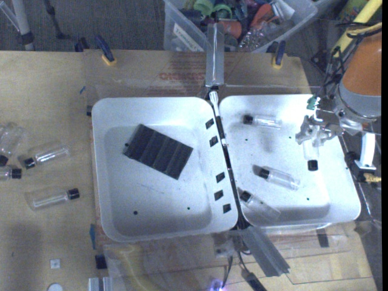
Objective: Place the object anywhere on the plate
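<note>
The gripper [316, 132] is hanging over the far right part of the right bin [339, 208], and whether it is released or clenched I cannot tell. Three clear vials are lying in that bin, one far [262, 121], one mid-bin [276, 176] and one near the divider [257, 202], while the dark ribbed plate [157, 151] is lying aslant in the left bin [103, 162]. More vials [48, 174] are lying on the wooden bench [42, 83] to the left, and a clear tub of colourful items [239, 11] is standing beyond its far edge.
</note>
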